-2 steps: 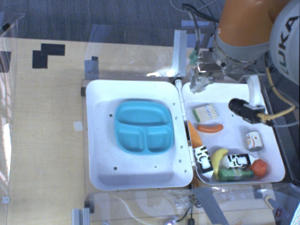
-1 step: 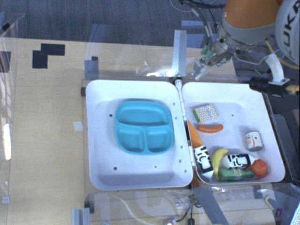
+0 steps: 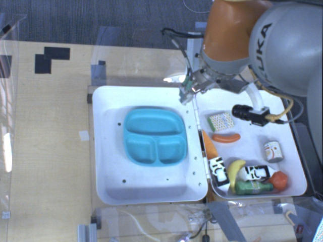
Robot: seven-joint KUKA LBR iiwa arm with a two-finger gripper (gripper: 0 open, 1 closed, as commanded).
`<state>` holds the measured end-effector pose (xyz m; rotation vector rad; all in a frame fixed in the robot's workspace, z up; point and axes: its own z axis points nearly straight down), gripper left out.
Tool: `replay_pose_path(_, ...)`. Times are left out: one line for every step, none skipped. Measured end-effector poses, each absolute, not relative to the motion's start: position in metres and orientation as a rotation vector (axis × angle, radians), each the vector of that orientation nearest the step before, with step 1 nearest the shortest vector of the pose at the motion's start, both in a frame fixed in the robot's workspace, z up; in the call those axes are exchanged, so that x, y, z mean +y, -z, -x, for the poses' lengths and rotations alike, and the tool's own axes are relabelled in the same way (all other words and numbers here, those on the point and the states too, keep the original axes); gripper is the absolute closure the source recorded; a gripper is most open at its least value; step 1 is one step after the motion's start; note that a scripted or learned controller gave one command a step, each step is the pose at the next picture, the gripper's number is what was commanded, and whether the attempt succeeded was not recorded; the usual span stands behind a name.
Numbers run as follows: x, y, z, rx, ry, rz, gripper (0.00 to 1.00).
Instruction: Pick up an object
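Observation:
My gripper [image 3: 188,92] hangs over the far end of the wall between the two bins, at the back left corner of the right bin [image 3: 298,158]. Nothing shows held in it. In the right bin lie a green checkered packet [image 3: 221,120], a red sausage [image 3: 225,138], an orange carrot [image 3: 209,145], a small white can [image 3: 272,151], a yellow banana [image 3: 234,169], a green bottle [image 3: 252,187], a red tomato [image 3: 280,180] and two black-and-white items [image 3: 218,169] [image 3: 257,172]. All lie nearer the camera than the gripper.
The left bin [image 3: 108,135] holds a blue divided plate [image 3: 155,142] at its middle. A black cylinder on a cable [image 3: 250,113] hangs from the arm over the right bin's back. The grey arm covers that bin's far right corner.

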<state>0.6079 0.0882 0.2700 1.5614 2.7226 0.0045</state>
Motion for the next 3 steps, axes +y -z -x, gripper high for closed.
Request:
replay_pose_path(0.046, -0.395, -0.596, 3.048, -0.006, -0.711, 1.0)
replay_pose_path(0.047, -0.408, -0.597, 3.039, -0.012, -0.705, 1.0)
replay_pose_path(-0.002, -0.376, -0.569, 3.076, -0.003, -0.586, 1.0)
